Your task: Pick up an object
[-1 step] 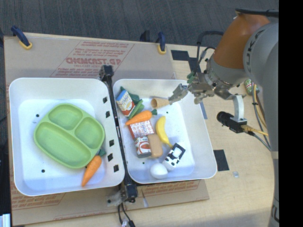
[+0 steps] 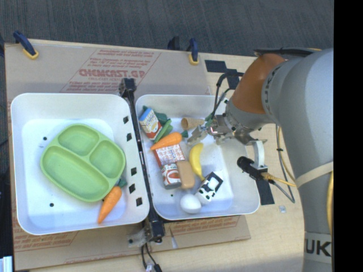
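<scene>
Banana lies in the right bin, just near of the gripper, with a carrot and a small carton to its left. Whether the claw is open, or holds anything, I cannot tell. Crowding could cause a glancing, failed grasp.

The arm is cut off by the right side and bottom of the frame. The upper right corner of the right bin is covered by the wrist. A dark green item, just right of the small carton in that bin, is partly hidden and cannot be identified. Print on the red-and-white packet is too small to be read. The counter is cropped at the left edge.
</scene>
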Action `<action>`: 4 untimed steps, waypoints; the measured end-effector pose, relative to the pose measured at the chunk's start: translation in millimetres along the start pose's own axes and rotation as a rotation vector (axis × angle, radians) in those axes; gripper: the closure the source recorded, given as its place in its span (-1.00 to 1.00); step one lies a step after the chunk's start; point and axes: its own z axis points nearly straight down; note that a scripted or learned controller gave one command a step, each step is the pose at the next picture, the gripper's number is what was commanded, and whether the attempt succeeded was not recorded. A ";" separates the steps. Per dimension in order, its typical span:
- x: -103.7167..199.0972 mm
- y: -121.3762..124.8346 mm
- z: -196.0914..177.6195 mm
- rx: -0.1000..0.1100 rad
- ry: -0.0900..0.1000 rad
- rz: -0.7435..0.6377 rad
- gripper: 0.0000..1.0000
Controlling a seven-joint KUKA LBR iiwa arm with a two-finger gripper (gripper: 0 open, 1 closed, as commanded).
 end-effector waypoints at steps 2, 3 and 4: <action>14.3 -79.4 -106.5 -0.002 0.001 0.002 1.00; 14.4 -120.8 -154.1 -0.003 0.000 0.001 1.00; -8.1 -121.4 -129.1 0.001 0.001 0.000 1.00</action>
